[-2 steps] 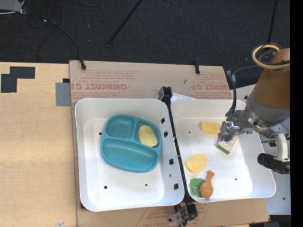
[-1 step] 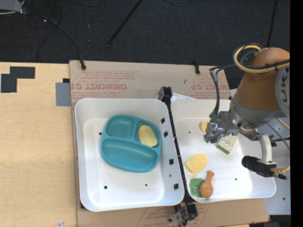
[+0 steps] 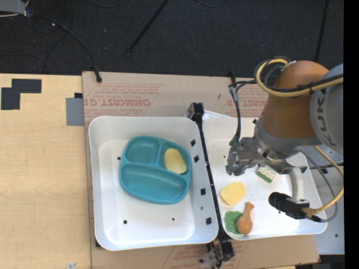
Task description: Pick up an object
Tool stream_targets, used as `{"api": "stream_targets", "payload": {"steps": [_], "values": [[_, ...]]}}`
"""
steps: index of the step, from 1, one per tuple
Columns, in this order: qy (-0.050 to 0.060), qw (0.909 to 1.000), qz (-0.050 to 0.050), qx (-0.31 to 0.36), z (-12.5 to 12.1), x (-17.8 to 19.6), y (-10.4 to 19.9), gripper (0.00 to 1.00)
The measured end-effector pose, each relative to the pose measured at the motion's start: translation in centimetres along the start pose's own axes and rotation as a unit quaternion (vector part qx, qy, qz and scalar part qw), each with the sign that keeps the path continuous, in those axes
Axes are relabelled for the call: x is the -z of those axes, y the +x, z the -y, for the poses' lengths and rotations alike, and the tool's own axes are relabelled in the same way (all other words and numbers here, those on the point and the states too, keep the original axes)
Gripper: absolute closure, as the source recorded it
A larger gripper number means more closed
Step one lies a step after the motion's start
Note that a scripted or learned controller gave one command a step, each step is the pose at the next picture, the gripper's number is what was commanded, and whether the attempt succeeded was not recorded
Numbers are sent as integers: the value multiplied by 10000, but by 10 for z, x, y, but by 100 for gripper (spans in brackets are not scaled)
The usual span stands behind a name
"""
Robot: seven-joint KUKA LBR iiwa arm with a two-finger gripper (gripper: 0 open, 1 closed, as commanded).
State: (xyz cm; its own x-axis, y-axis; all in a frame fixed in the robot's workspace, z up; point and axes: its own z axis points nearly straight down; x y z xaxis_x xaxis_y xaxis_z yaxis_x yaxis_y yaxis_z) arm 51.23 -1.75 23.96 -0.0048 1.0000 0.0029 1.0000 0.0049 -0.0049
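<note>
A pale wooden surface point(image 3: 39, 172) lies under dark carpet at the far side. The left bin point(image 3: 106, 217) holds a teal divided plate point(image 3: 154, 170) carrying a yellow piece point(image 3: 175, 161). In the right bin point(image 3: 269, 223), the gripper point(image 3: 238, 164) hangs just beyond a yellow slice point(image 3: 233, 193); a drumstick point(image 3: 245, 219) lies nearer. Whether the gripper is parted or closed cannot be told.

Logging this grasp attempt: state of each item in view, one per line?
gripper: over the right bin, nothing visibly held
teal divided plate: flat in the left bin
yellow piece on plate: in the upper right compartment
yellow piece: flat on the right bin's floor
orange drumstick: lying on a green piece
</note>
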Motion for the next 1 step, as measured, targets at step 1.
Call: {"api": "stream_targets", "payload": {"steps": [1], "values": [[1,10000,3,1,11,5,48,100]]}}
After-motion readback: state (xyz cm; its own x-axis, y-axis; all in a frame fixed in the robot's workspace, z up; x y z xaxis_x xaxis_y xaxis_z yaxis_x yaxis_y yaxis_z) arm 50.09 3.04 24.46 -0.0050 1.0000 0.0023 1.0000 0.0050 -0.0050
